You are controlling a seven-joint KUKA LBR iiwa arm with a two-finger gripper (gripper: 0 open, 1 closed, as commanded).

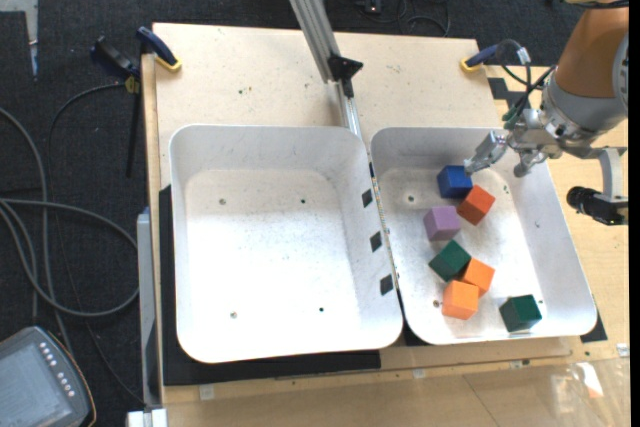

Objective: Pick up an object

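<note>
The grey arm [592, 65] reaches in from the right edge of the surface [260, 80], its orange band above the wrist, bent down over the far right corner of the right bin [560, 245]. Its gripper [508, 155] hangs just above that bin's far rim. The fingers [487, 153] stand spread apart with nothing between them, angled down and toward the left.

Just beside the fingertips, near the far edge of the right bin, sits a blue cube [454, 181], turned so its corners point toward the bin's sides. An orange cube [477, 204] touches it on the near right. A purple cube [441, 223] lies just nearer, then a dark green cube [450, 260], two more orange cubes [468, 288] touching each other, and a second green cube [520, 312] at the near right corner. The left bin [200, 155] sits alongside.
</note>
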